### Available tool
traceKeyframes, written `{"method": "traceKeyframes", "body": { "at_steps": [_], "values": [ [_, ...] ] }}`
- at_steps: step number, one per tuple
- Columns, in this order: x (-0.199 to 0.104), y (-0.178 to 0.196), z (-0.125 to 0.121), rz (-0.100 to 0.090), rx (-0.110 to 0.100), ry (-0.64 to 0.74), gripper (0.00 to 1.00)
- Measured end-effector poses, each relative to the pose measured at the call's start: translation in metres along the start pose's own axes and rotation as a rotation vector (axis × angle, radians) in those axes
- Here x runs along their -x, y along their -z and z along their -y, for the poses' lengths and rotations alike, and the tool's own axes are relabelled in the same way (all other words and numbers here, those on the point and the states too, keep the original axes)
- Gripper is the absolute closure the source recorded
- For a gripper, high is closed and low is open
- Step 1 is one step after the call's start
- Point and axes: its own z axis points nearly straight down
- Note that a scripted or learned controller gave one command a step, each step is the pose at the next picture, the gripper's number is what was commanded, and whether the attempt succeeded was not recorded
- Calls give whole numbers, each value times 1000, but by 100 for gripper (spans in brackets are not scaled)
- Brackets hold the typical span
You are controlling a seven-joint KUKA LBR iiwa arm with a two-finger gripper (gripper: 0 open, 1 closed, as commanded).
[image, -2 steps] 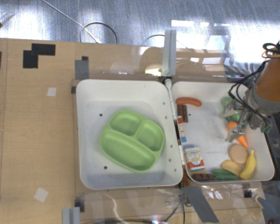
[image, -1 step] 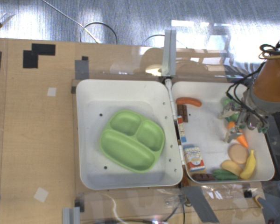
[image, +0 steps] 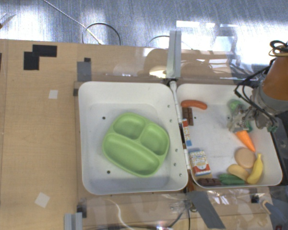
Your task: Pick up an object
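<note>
My gripper [image: 239, 122] hangs low over the right bin [image: 216, 128], near its right side, below the orange band of the arm [image: 283, 78]. An orange carrot [image: 246, 139] lies just beneath and to the right of it. A small green object [image: 235, 105] peeks out right behind the gripper. Further toys lie in this bin: a sausage [image: 194, 104], a brown chocolate bar [image: 187, 115], a small carton [image: 199, 161], a tan egg-shaped piece [image: 245, 157], a banana [image: 256, 169], a yellow piece [image: 237, 170] and a green pod [image: 232, 178].
The left bin [image: 93, 176] holds a green divided plate [image: 136, 143]. A low ridge [image: 179, 128] separates the two bins, with a grey post [image: 174, 54] behind it. Black cables [image: 252, 83] hang beside the arm.
</note>
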Motion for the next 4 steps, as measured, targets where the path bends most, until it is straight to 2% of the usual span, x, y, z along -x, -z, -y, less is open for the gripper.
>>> {"method": "traceKeyframes", "body": {
  "at_steps": [1, 2, 3, 4],
  "values": [
    [-80, 64, -62, -16, 5, 73, 100],
    [-38, 155, -60, -10, 3, 157, 100],
    [-58, 155, -112, -20, 7, 50, 100],
    [-81, 60, -43, -27, 9, 243, 100]
  ]
}}
